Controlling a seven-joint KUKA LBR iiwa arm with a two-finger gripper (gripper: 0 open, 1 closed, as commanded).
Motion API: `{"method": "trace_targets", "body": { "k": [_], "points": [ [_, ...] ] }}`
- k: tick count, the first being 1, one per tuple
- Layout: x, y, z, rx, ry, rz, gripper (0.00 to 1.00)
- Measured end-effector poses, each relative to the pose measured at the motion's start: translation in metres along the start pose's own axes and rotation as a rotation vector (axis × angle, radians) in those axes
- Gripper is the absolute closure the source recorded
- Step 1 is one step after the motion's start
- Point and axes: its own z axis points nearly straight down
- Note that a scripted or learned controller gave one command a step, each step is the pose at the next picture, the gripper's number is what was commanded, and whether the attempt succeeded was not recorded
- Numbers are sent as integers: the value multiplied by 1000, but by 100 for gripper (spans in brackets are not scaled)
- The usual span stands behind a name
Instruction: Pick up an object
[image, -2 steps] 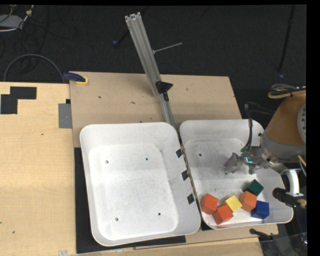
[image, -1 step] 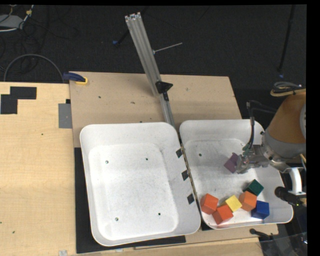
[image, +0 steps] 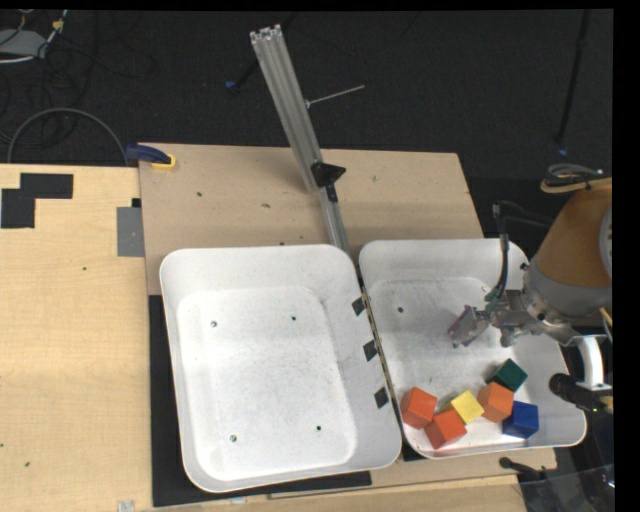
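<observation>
Bench (image: 250, 190) of pale wood, two white bins (image: 200, 290), dark floor (image: 450, 80).

Two white bins (image: 262, 262) — six blocks (image: 466, 407) — three orange, one yellow, one blue, one green

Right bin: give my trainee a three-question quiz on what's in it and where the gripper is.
1. True or false: the blocks lie along the near edge of the right bin.
2. Which block lies farthest toward the left bin? A) the blue block B) an orange block C) the green block
3. Fill in: the block between the orange ones is the ____ block.

Key
1. True. All six cluster at the near edge, while the gripper hangs over the bin's bare middle, apart from them.
2. B.
3. Yellow.
</observation>
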Motion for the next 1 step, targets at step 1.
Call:
{"method": "trace_targets", "body": {
  "k": [1],
  "points": [
    [-8, 46, -106, -16, -5, -1, 0]
  ]
}}
